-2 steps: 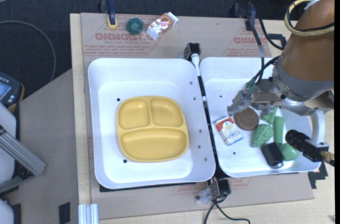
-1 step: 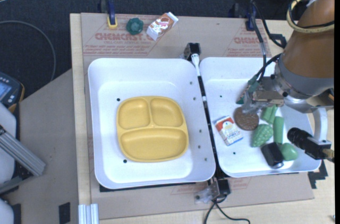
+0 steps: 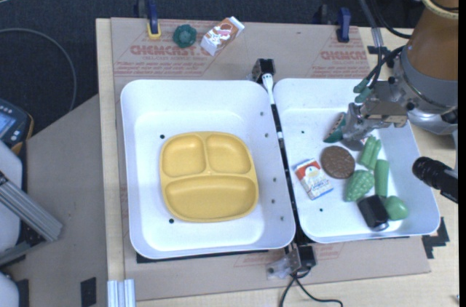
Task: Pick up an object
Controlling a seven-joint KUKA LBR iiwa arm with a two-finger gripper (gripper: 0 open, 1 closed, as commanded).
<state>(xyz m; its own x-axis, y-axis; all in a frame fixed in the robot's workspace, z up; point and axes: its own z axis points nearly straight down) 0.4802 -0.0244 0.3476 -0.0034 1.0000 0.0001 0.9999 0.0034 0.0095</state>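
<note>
My gripper (image 3: 354, 132) hangs low over the back of the right bin (image 3: 306, 113). A small teal and red piece (image 3: 337, 128) lies right at its left side; I cannot tell whether they touch. Just in front of the gripper lie a brown disc (image 3: 338, 161) and a pale green pod (image 3: 371, 152). A small red and white carton (image 3: 313, 178) rests left of the disc. Further forward are a knobbly green piece (image 3: 360, 185), a green stick (image 3: 382, 177), a black block (image 3: 373, 212) and a green ball (image 3: 397, 208).
The left bin (image 3: 138, 153) holds a yellow divided plate (image 3: 209, 176). On the board behind the bins lie a green round cap (image 3: 185, 35) and a small carton (image 3: 222, 35). A black bar (image 3: 274, 116) runs between the bins. The arm's body (image 3: 433, 44) looms over the right bin's far corner.
</note>
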